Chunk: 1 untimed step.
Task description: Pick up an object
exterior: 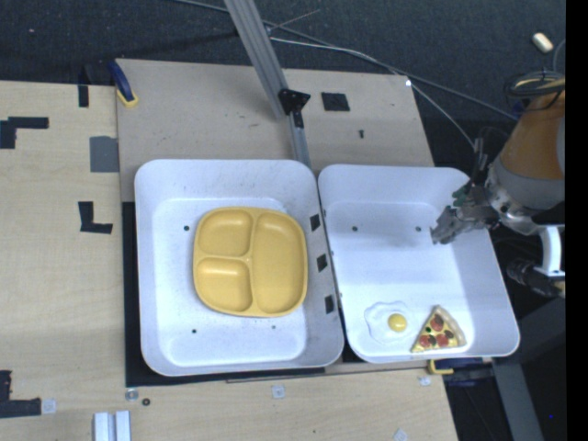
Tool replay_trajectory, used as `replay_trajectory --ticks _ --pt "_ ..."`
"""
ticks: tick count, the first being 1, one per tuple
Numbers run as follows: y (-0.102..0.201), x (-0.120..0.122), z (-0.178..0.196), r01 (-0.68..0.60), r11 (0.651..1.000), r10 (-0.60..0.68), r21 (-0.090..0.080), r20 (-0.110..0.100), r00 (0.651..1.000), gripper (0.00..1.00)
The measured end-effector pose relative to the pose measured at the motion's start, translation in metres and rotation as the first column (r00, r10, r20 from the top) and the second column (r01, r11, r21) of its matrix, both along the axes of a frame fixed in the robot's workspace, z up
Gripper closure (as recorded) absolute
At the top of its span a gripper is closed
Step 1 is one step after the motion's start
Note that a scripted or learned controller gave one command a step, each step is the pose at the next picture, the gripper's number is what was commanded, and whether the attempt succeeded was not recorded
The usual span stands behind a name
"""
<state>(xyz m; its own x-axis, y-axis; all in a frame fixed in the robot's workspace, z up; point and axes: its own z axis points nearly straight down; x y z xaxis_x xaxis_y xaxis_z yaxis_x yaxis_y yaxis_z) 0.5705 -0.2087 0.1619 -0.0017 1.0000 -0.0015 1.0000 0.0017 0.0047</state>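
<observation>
Two toy foods are lying in the right bin's [478,274] near corner, touching neither each other nor the pincer [445,231].
Fried egg [388,321], white with yellow yolk, is sitting beside a red-topped pizza slice [439,330]; the pincer is hanging over the bin's far right, its opening impossible to judge.

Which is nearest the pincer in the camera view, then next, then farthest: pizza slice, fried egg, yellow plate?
Measured from the pincer, at the right bin's right side:
1. Pizza slice, right bin's front right corner.
2. Fried egg, just left of the slice, only slightly farther.
3. Yellow plate, in the left bin.
</observation>
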Motion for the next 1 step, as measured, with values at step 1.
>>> replay_trajectory --ticks 1 --pt "0.0021 -0.0039 0.0623 0.000 1.000 0.000 0.000 0.000 1.000 1.00"
